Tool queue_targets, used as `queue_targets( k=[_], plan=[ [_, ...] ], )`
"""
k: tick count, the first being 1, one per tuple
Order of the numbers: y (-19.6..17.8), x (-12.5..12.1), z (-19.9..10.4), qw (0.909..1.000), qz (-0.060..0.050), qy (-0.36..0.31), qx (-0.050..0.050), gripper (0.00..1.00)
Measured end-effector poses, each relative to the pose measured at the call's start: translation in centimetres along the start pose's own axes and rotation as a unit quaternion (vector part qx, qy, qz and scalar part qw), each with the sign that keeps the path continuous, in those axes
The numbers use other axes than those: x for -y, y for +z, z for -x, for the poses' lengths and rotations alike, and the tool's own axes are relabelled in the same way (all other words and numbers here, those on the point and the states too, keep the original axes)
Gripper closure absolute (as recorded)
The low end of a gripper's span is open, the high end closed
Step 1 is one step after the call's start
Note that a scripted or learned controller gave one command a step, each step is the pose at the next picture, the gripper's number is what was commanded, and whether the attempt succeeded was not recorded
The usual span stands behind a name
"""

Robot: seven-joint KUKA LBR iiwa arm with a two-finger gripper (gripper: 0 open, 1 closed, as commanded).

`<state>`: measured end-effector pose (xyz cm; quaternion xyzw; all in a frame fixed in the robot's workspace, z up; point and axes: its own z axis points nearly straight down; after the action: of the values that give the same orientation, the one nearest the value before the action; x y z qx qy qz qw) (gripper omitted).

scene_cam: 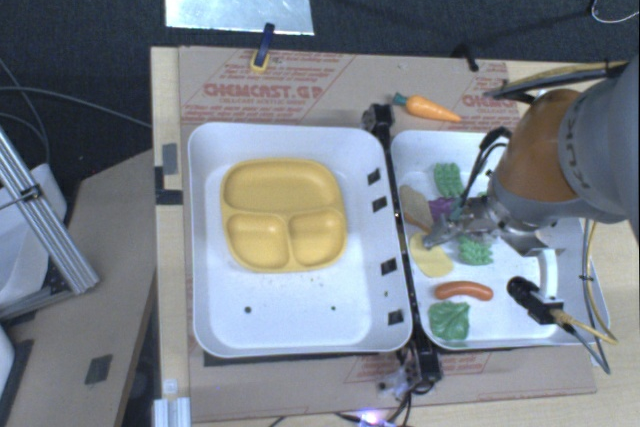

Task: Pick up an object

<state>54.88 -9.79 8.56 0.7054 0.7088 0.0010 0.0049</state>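
From above, the yellow divided plate [284,214] lies in the left bin [210,315]; the right bin [415,147], beside that plate, holds a sausage [464,291], a yellow slice [432,261], a purple piece [440,209] and green leafy pieces [449,320]; the pincer [437,237] hangs low over the yellow slice, right of the plate; its spread I cannot tell; a carrot [427,107] lies on the surface [300,85] beyond the plate.
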Motion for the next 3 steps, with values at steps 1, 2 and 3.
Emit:
queue_targets(
  k=[1,2,3],
  plan=[
    [0.0,-2.0,-1.4,1.0000,-0.001,0.000,-0.002,0.00],
    [-0.1,5.6,-0.3,1.0000,-0.003,0.004,-0.003,0.00],
    [-1.6,4.8,-0.5,1.0000,0.005,0.002,-0.003,1.00]
  ],
)
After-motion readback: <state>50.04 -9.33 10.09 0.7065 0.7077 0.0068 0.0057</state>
